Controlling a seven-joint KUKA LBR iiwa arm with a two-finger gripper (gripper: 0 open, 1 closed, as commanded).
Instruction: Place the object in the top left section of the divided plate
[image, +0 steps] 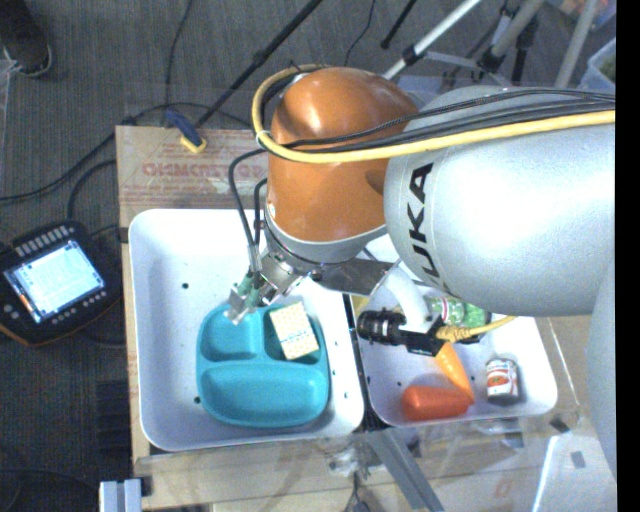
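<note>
A teal divided plate (262, 385) lies in the left white bin (165, 330). A pale waffle-like block (292, 331) rests in the plate's upper right section, tilted against the divider. My gripper (243, 299) hangs over the plate's top left section, its fingertips just above the rim. The big grey and orange arm covers the top of the plate and much of both bins.
The right bin (530, 395) holds an orange carrot-like piece (452, 365), a red-orange block (435, 401), a small red and white can (501, 377) and a green-labelled item (455, 311). A handheld screen (55, 278) lies on the floor at left.
</note>
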